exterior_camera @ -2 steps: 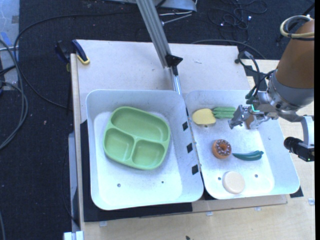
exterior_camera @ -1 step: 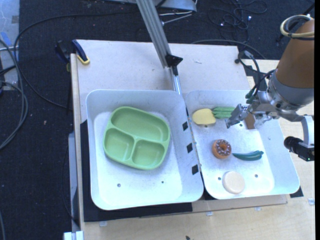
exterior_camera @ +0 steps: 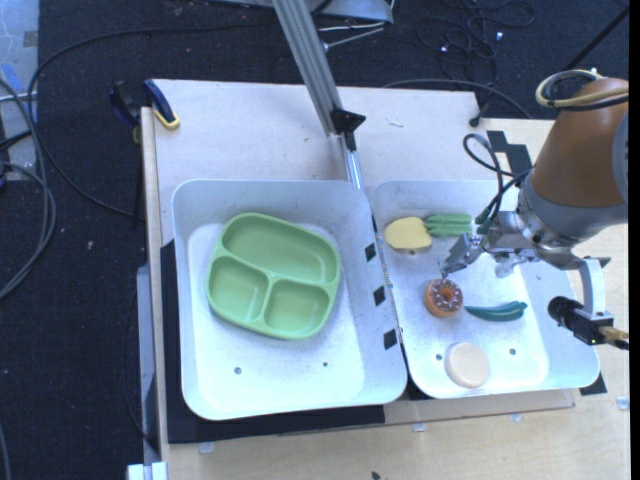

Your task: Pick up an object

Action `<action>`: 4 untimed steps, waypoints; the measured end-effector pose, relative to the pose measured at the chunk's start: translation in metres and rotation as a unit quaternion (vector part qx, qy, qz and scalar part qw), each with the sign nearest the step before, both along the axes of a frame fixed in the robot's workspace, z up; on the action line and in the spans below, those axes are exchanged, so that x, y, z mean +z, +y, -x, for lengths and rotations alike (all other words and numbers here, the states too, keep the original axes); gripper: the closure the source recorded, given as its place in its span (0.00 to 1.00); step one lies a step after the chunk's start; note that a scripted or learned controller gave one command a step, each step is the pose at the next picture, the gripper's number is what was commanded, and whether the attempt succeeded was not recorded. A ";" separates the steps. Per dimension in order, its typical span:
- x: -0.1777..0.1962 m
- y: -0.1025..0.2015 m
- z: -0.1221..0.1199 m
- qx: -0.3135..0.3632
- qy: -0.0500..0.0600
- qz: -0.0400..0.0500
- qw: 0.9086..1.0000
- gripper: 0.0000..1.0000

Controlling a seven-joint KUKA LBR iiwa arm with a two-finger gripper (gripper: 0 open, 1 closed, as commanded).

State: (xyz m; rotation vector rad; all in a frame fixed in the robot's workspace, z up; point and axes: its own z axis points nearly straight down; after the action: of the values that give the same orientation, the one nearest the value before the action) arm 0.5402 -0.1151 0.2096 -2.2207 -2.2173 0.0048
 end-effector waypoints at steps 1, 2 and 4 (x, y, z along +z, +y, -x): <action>-0.043 -0.001 0.001 0.000 0.000 0.000 1.000 0.00; -0.103 -0.008 0.008 0.000 0.001 0.000 1.000 0.00; -0.026 -0.006 0.007 0.002 -0.005 0.001 1.000 1.00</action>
State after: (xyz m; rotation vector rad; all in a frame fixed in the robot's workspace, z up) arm 0.5336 -0.1207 0.1835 -2.2221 -2.2271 -0.0042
